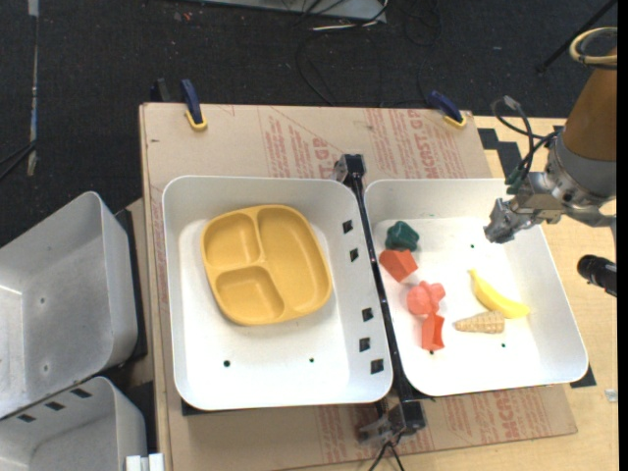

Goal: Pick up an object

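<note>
The right bin (549,351) holds several small toys: a dark green piece (401,234), a red-orange block (397,264), a pink piece (426,298), a red piece (433,333), a yellow banana (497,296) and a tan cone (480,324). My gripper (500,226) hangs over the bin's upper right part, above and to the right of the banana, with nothing seen between its fingers. It touches none of the toys.
The left bin (186,361) holds a yellow divided plate (265,263). A black divider with clips runs between the bins (368,283). Grey-white tubs (59,292) stand off the bench at the left. Cables lie on the dark floor behind.
</note>
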Motion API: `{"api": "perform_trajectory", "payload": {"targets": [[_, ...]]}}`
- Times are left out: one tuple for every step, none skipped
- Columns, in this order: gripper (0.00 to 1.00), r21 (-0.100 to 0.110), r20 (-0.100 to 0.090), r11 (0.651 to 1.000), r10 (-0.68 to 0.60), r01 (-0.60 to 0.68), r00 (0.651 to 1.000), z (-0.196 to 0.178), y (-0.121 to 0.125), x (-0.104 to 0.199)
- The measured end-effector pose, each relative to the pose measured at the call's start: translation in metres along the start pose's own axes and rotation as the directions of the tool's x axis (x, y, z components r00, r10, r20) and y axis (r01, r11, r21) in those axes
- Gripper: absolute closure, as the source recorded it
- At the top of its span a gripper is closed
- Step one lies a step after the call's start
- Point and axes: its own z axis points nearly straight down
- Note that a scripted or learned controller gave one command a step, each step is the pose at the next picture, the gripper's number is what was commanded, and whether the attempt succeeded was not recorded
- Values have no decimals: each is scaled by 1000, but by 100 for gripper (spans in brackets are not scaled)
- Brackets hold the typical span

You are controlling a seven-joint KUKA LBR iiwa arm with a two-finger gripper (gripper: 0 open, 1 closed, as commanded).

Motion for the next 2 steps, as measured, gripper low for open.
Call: {"api": "perform_trajectory", "payload": {"targets": [[100, -1, -1, 1000, -2, 2, 1000, 4, -1, 53], [100, 1, -1, 1000, -2, 2, 1000, 7, -20, 114]]}}
